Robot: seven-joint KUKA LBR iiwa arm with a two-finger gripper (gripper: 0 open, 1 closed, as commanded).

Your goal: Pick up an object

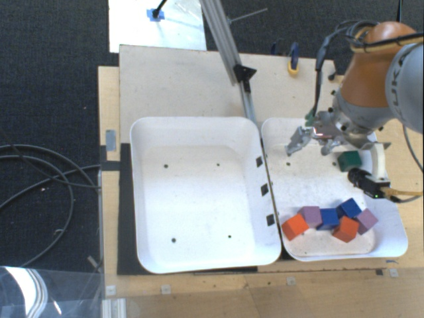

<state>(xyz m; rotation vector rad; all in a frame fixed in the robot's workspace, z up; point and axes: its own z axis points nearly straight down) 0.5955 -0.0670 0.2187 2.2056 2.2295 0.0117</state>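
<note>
Six blocks [329,220] are lying clustered at the lower right of the frame, in the right bin [397,244], none lifted. Higher in that bin, the gripper [299,140] is hovering with nothing visible between its jaws; whether they are open cannot be told, so the pick is judged not yet made.

Grey arm [404,78], orange band, black cables, silver gripper [311,140].
</note>
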